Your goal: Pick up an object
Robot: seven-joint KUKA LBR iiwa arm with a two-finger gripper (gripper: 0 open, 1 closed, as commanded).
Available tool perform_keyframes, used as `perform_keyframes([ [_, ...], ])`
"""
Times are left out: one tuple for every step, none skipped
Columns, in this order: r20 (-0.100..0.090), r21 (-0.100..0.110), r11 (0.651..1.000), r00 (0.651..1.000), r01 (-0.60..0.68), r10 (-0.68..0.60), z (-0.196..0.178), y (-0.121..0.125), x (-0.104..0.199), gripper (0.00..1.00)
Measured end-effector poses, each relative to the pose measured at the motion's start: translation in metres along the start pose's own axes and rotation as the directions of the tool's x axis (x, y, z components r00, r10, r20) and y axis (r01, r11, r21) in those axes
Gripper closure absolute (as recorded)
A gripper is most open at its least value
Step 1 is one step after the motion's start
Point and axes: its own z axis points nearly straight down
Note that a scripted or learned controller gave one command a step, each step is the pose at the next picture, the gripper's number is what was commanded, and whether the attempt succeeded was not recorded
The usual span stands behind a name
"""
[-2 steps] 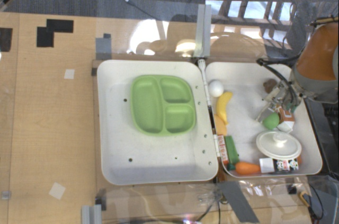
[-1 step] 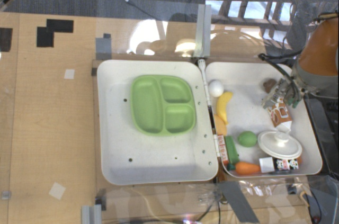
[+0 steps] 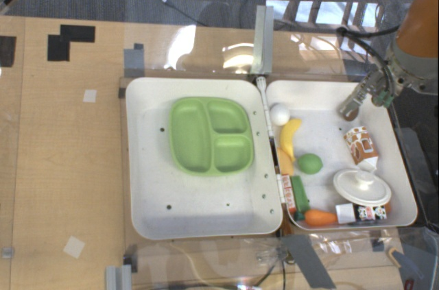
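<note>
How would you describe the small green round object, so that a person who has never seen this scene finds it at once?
Look at the right white bin, the one crowded with small items. Near its middle lies the green ball-shaped object, just right of the yellow banana and left of the white lidded dish. It is the only green round thing in that bin; the green divided plate lies in the other bin.

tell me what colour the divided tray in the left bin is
Light green: the tray shows plainly in the camera view, lying in the white left bin.
</note>
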Motion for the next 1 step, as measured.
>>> perform_keyframes([
  [-0.007,0.007,0.981,0.981,-0.195,0.195,0.1359,0.0224,-0.0003,1.0],
])
